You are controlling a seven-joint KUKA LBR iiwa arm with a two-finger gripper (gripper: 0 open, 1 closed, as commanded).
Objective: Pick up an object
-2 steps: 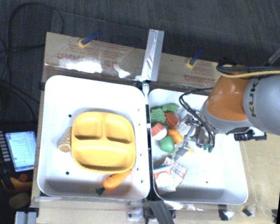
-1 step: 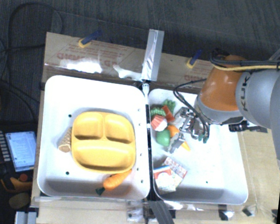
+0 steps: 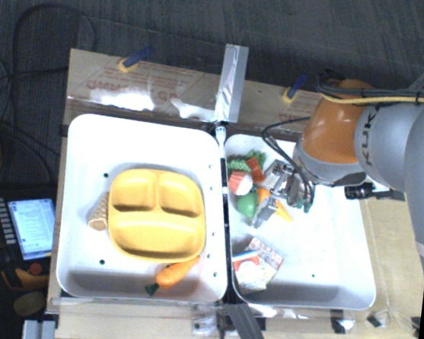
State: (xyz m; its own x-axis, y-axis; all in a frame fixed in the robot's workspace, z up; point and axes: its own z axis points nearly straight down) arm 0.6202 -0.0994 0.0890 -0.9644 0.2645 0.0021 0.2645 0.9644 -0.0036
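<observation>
My gripper [image 3: 268, 202] hangs low in the right bin [image 3: 340, 250], at its upper left part, pointing down and to the left. It is right beside a cluster of small toys: a red and white piece [image 3: 240, 181], a green piece [image 3: 246, 204], a red and green piece [image 3: 253, 163] and an orange-yellow piece [image 3: 285, 213] on its right side. The gripper tip touches or overlaps the green piece's right edge. A flat red and white packet [image 3: 258, 261] lies nearer the front of that bin, apart from the gripper.
The left bin [image 3: 92, 142] holds a yellow divided plate [image 3: 157, 213], a waffle cone [image 3: 99, 212] at the plate's left and a toy carrot [image 3: 173, 273] at its front. A divider wall [image 3: 223, 220] separates the bins. The arm's orange band [image 3: 336, 130] is above the right bin's back edge.
</observation>
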